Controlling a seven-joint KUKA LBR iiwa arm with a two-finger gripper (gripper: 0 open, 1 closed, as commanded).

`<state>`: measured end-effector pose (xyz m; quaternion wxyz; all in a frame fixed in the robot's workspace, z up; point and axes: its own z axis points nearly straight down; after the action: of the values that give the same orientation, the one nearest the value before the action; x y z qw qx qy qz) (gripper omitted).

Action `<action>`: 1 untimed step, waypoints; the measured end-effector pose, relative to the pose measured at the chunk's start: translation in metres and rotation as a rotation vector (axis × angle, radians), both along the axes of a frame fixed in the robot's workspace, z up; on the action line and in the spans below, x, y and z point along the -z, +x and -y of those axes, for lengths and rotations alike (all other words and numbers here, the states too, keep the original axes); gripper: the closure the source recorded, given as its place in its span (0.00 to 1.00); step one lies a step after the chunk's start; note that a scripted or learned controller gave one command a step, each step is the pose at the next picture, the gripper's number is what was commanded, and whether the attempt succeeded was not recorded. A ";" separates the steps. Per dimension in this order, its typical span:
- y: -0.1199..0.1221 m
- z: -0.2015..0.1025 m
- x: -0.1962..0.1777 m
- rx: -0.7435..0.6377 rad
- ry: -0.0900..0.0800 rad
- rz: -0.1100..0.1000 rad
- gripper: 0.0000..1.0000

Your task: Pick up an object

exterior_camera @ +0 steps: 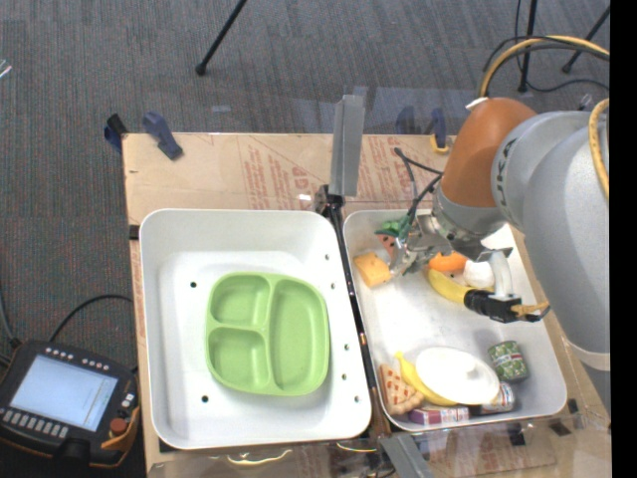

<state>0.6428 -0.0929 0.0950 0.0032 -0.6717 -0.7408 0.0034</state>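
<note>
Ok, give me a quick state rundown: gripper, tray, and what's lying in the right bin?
gripper: low in the right bin beside the cheese wedge, fingers not readable
cheese wedge: lying loose near the bin's left wall
green tray: flat in the left bin, right side up
banana: lying flat
white plate: lying among the near-end items
green can: on its side

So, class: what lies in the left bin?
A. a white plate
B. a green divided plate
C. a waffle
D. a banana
B: the green divided plate lies alone in the left bin, while the banana, white plate and waffle sit in the right bin.
</note>
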 end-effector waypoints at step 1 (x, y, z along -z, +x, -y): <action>0.004 -0.040 -0.157 -0.045 0.000 0.022 1.00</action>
<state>0.6468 -0.0529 0.2520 -0.0050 -0.6551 -0.7555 -0.0038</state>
